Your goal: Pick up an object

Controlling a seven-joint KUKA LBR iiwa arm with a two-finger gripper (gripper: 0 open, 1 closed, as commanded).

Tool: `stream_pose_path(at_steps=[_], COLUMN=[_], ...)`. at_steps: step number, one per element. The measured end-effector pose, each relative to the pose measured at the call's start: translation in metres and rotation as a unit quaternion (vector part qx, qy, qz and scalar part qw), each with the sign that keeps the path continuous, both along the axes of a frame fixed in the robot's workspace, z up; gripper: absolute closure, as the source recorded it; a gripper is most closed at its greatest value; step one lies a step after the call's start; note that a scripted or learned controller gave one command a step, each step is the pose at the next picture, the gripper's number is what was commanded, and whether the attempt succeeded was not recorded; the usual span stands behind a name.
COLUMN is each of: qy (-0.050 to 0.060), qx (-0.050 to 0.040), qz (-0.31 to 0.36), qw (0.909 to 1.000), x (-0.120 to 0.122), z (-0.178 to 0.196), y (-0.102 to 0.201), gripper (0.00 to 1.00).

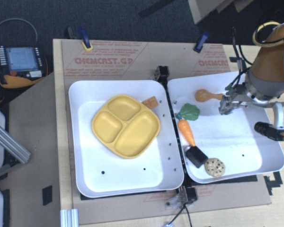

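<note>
My gripper (226,108) hangs over the upper middle of the right bin (255,155), just right of a wooden spoon (206,96) whose handle points toward it. A green leafy toy (188,111) lies at the bin's left side, with an orange carrot (186,131) below it. Further down sit a black block (195,156) and a round speckled cookie (214,166). Nothing shows in the gripper's grasp.
The left bin (85,164) holds a yellow divided plate (126,126) with a small brown block (150,102) at its upper right corner. The grey arm with its orange band (270,60) comes in from the right over the right bin's far edge.
</note>
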State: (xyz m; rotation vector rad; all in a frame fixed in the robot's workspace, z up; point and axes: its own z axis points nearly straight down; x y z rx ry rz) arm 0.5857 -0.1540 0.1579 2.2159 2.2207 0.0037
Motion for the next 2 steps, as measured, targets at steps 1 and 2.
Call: stream_pose_path(at_steps=[1,2], qy=[-0.002,-0.002], qx=[-0.0009,-0.0009], qz=[-0.001,0.0], qw=[1.0,1.0], x=[-0.003,-0.001], z=[0.062,0.126], y=[-0.007,-0.003], gripper=[1.0,1.0])
